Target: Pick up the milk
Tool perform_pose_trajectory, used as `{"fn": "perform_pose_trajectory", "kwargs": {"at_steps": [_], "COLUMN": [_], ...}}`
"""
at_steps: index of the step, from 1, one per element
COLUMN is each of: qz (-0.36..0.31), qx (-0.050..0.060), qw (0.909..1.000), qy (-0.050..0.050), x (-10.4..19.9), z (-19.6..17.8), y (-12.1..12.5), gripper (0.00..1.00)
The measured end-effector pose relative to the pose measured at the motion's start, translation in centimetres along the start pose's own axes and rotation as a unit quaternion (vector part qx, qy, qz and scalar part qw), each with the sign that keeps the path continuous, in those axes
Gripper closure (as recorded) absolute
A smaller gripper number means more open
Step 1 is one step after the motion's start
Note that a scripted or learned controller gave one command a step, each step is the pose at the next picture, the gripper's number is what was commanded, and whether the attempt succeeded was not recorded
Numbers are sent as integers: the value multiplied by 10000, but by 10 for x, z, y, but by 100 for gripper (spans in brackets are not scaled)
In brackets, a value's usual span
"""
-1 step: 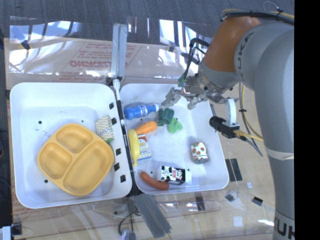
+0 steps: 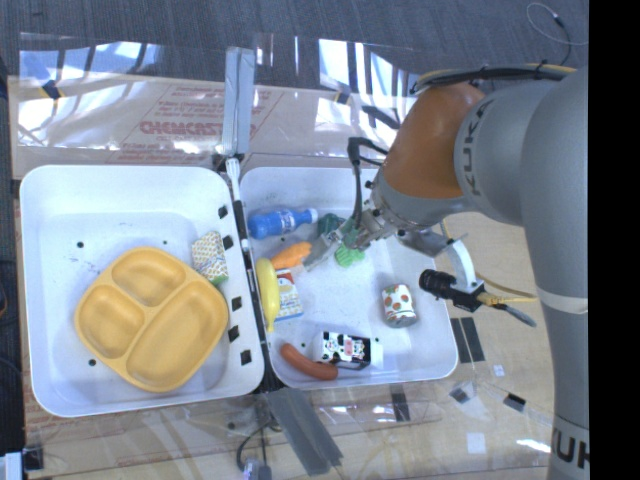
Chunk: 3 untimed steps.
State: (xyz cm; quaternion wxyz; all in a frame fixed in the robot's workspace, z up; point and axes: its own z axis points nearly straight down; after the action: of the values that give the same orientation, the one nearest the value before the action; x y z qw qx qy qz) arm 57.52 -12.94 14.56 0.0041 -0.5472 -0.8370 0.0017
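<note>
Near the front wall of the right white bin (image 2: 440,363), beside a red sausage (image 2: 308,364): small black-and-white cow-patterned milk carton (image 2: 347,349), lying flat. Farther back, above a green item (image 2: 349,256): grey two-finger gripper (image 2: 356,230), grip state impossible to tell. Beyond, blue plastic bottle (image 2: 282,222).

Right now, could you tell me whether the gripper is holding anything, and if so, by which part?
It cannot be told. The gripper is down among the green item and the blue bottle, well away from the milk carton.
</note>
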Motion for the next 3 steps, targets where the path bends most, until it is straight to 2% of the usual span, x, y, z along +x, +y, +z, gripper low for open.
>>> {"fn": "perform_pose_trajectory", "kwargs": {"at_steps": [1, 2, 3], "qz": [-1231, -1249, -3156], "qx": [-2, 19, -10], "qw": [9924, 9922, 9489], "qy": [4, 26, -16], "x": [38, 39, 106], "z": [58, 50, -43], "y": [-65, -66, -62], "gripper": [0, 100, 100]}}
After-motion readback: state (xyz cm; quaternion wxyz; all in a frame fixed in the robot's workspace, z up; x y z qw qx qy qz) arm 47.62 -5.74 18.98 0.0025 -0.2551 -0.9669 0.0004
